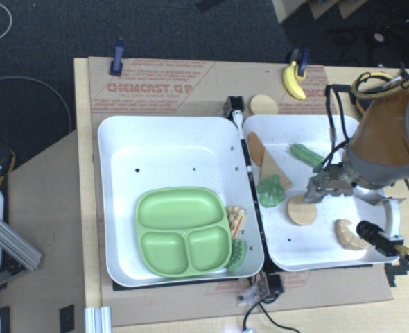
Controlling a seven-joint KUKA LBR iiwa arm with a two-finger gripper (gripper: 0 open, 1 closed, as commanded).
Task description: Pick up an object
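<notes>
Round tan disc [303,211] in the right bin [288,252], just below and left of the gripper [318,188]. Finger spread: cannot tell. Green leafy piece [271,190] left of the disc.

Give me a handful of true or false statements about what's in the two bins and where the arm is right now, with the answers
1. The green divided plate lies in the left bin. True.
2. The gripper is over the left bin. False: it is over the right bin, close above the round tan disc.
3. The yellow banana lies inside the right bin. False: it lies outside both bins, on the board behind the right bin.
4. A green leafy piece lies in the right bin near the divider. True.
5. The divided plate is stacked with food in every compartment. False: its compartments show bare green.
</notes>
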